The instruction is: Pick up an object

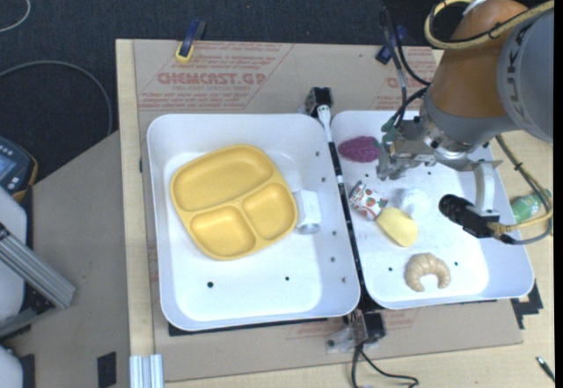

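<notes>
Crowding is the hazard: the purple toy (358, 149), perhaps grapes, lies just left of the pincer (396, 166), with the red-and-white toy (367, 200) and the yellow block (398, 226) near its front. A descent between them could nudge them aside. I cannot tell whether the pincer is open or closed.

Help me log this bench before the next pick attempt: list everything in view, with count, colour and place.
shallow white plastic bins: 2, white, left bin and right bin side by side
yellow three-compartment plastic plate: 1, yellow, left bin, far-left part
small clear-and-white packet: 1, whitish, left bin, beside the plate's right edge
purple fuzzy lump: 1, purple, right bin, far-left corner
small red-and-white wrapped item: 1, right bin, left side
pale yellow block: 1, right bin, middle-left
tan croissant-shaped toy: 1, right bin, near side
brown board with red lettering: 1, under both bins
yellow-and-blue clamp: 1, board's far edge
grey arm with orange band: 1, from the right
gripper: 1, over the right bin's far part
</notes>
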`<state>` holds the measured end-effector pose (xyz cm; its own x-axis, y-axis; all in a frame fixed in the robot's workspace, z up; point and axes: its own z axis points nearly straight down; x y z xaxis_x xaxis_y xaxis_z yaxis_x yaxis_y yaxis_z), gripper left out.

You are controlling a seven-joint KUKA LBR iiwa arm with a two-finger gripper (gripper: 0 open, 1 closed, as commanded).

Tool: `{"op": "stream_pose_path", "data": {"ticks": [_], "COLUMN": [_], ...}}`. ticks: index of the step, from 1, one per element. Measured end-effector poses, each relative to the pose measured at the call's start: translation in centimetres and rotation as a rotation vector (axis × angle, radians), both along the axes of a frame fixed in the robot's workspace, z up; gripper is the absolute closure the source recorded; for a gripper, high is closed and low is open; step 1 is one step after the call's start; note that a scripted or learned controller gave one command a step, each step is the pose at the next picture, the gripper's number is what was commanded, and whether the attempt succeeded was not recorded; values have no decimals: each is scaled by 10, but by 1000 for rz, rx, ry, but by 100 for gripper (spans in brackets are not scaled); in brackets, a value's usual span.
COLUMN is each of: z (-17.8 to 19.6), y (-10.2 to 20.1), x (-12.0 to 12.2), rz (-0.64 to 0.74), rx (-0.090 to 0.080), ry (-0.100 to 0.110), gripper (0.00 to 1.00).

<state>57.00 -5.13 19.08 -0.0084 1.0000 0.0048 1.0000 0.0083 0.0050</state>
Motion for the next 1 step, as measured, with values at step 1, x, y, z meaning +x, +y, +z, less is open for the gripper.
{"op": "stream_pose_path", "data": {"ticks": [1], "z": [64], "y": [33], "x": [-93], "rz": [-5], "rx": [-1], "ry": [7], "gripper": [100]}}
